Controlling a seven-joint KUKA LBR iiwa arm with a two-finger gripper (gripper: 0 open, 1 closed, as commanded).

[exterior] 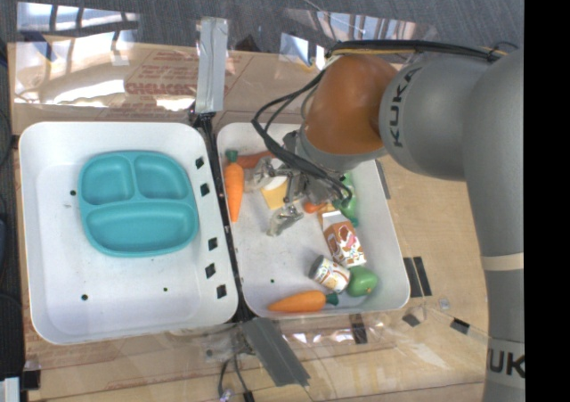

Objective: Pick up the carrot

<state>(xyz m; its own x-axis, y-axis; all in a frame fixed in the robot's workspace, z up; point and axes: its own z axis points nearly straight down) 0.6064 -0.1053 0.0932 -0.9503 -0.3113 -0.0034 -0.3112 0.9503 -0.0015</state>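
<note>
The grey arm (445, 124) with its orange band (347, 106) reaches in from the right and hangs over the far part of the right bin (267, 280). The gripper (289, 209) points down into this bin, near its middle. I cannot tell if the claw is released or clenched, because the wrist hides most of it, and I see nothing clearly grasped in it.

There are two carrots in the right bin. One carrot (233, 191) lies along the left wall, close to the far left corner, with its green end toward the far side. It is just beside the gripper, on its left, but apart from it. The second carrot (300, 303) lies along the near wall, with its green end pointing right.

Near this second carrot, toward the near right corner, there is a small can (331, 274) and a green round fruit (362, 282), touching each other. A little packet (344, 243) with red and white print lies just beyond them. A yellow piece (275, 192) and some other small things lie under the wrist; they are partly hidden.

In the left bin (53, 302) a teal divided plate (138, 202) lies flat, near the middle and a little toward the far side.
</note>
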